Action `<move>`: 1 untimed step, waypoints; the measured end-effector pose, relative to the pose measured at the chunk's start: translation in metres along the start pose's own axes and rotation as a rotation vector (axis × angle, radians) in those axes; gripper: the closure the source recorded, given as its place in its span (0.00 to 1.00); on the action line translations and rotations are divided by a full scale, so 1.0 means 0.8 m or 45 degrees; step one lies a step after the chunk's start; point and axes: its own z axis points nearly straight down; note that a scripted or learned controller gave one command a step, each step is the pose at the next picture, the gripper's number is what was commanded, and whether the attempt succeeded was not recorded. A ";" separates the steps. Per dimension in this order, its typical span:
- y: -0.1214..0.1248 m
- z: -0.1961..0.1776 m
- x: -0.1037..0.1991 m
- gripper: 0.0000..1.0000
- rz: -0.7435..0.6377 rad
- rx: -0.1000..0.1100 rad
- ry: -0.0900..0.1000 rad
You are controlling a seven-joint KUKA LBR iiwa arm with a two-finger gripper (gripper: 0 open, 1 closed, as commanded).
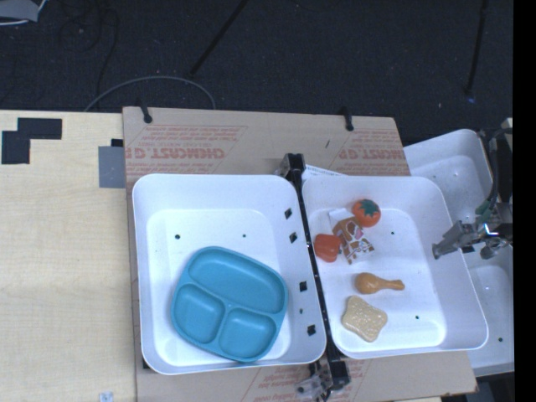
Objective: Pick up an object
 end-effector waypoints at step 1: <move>0.003 -0.008 0.001 0.00 -0.005 -0.014 -0.003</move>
